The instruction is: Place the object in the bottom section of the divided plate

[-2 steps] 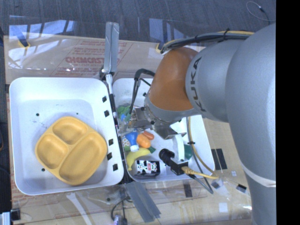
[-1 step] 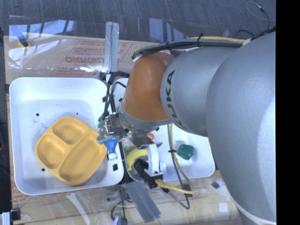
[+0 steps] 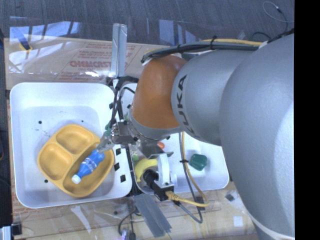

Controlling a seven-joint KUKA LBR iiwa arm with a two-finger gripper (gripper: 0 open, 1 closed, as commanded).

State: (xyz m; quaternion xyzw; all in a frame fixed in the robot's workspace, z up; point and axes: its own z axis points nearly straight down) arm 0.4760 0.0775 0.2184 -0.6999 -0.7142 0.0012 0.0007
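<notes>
Nearest the bench's front edge, a small water bottle point(image 3: 89, 166) lies slantwise in the bottom section of the yellow divided plate point(image 3: 56, 156), white cap toward the front, inside the left bin point(image 3: 30, 104). Just beyond it, the gripper point(image 3: 109, 138) hovers by the bottle's base; its state cannot be told. Farther right, a green object point(image 3: 198, 161) rests in the right bin point(image 3: 216, 181).

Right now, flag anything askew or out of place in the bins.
The water bottle lies on its side, slantwise in the yellow divided plate's bottom section. The plate sits turned at an angle in the left bin. Nothing looks spilled.
</notes>
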